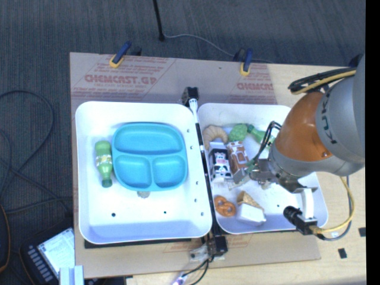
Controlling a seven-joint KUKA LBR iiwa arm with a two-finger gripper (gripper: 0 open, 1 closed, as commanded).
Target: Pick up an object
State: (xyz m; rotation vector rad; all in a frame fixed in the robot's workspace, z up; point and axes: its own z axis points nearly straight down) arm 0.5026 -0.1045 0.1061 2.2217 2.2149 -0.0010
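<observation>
The jaws (pixel 244 174) sit low in the right bin (pixel 320 209) among packed items; whether they grip anything cannot be told. Judged best: descend squarely over one item, such as the brown packet (pixel 239 157) beside them, avoiding neighbours. Nearer lie a pretzel (pixel 224 205) and white wedge (pixel 252 214); farther, a green toy (pixel 240 132); the left bin (pixel 89 218) holds a blue tray (pixel 149 156) and green bottle (pixel 104 162).

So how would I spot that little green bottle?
Look at the left white bin, the one with the blue divided tray. The green bottle lies just left of the tray, against the bin floor, the only green item on that side.
</observation>
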